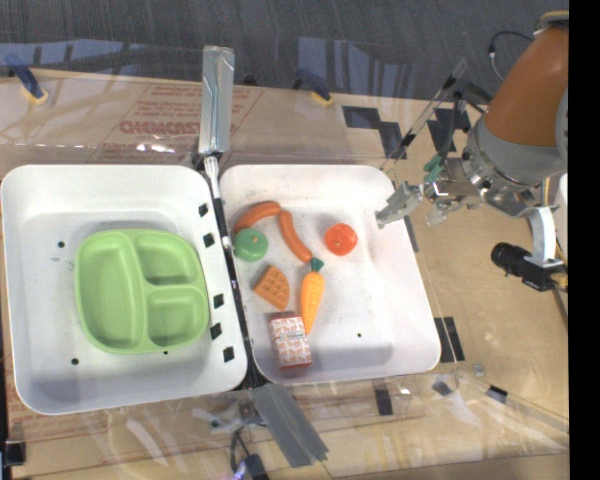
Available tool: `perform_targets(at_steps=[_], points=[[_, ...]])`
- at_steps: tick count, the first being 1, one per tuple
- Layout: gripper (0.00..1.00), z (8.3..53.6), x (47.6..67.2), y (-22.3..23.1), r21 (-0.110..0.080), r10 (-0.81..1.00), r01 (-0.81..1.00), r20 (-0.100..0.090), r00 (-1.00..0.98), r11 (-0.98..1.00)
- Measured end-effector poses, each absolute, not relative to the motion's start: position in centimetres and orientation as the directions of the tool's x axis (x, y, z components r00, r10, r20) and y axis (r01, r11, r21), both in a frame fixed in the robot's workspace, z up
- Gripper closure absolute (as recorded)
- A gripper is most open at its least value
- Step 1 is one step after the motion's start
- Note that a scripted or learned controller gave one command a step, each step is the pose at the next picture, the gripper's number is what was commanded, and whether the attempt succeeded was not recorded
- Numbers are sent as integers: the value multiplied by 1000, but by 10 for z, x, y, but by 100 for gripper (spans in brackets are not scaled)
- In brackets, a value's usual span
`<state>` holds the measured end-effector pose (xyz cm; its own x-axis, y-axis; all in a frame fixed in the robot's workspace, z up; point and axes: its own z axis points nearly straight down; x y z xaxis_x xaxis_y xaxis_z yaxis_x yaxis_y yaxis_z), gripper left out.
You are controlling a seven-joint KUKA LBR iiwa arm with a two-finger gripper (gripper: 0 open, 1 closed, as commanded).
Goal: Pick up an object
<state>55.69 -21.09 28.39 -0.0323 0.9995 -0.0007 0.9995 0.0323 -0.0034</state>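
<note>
**Toy Food Waits in the Right Bin**

Nearest the camera, a small pink box (291, 340) lies at the front of the right bin (405, 318). Behind it sit a carrot (311, 296), a waffle (273, 286), a tomato (341, 237), a sausage (294, 236) and a green round toy (250, 244), all spread out so each is easy to grab. The gripper (392, 211) hangs over the bin's right edge, holding nothing; whether it is apart or together, I cannot tell. A green plate (140, 290) sits in the left bin (30, 368). The box's writing is too small to read.
</note>
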Motion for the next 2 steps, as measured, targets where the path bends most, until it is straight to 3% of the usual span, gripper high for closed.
perform_targets(at_steps=[1, 2], points=[[0, 139, 550, -141, -10, 974, 974, 4, -228, 228], [0, 96, 547, -138, 7, 939, 939, -1, -344, 344]])
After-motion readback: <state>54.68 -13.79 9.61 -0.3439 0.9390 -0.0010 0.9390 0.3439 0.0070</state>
